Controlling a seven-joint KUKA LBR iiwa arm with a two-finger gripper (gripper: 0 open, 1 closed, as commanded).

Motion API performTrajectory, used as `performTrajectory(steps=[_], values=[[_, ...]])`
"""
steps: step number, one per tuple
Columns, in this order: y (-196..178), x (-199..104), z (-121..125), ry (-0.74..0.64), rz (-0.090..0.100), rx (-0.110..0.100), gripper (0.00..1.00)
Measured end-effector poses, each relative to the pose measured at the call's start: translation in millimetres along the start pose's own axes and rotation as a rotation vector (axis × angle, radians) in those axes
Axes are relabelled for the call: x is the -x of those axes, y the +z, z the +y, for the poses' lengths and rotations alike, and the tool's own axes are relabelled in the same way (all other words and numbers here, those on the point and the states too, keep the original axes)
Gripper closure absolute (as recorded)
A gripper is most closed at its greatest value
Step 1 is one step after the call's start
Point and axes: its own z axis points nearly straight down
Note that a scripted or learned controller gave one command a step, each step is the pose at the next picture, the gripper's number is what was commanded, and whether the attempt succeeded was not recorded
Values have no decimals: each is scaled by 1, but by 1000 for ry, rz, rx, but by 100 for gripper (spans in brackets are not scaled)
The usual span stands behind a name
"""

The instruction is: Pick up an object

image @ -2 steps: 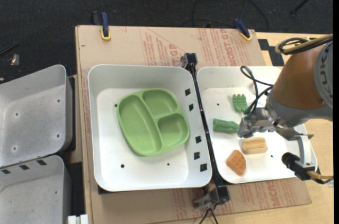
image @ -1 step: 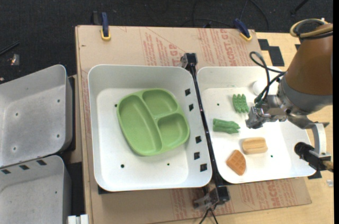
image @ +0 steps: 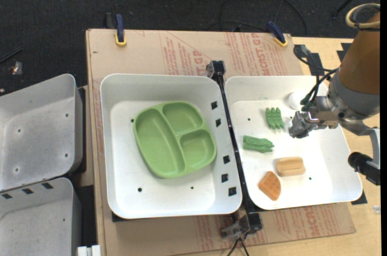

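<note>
Camera view: tool [image: 298, 128] low in right bin [image: 338, 188], grip state unclear; green ridged toy [image: 275, 118] just left.

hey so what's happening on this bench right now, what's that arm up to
A grey and orange robot arm reaches in from the right over the right bin, with its hand low near the bin's upper middle. The job is to pick up an object. Nearby lie two green toy pieces, a tan bread-like block and an orange waffle-like piece; nothing is visibly in the hand. The left bin holds a green divided plate.
</note>
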Motion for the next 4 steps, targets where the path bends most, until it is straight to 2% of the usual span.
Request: performTrajectory(steps=[3, 4], values=[[30, -136, 90, -3, 1, -4, 100], [25, -186, 119, -4, 3, -1, 100]])
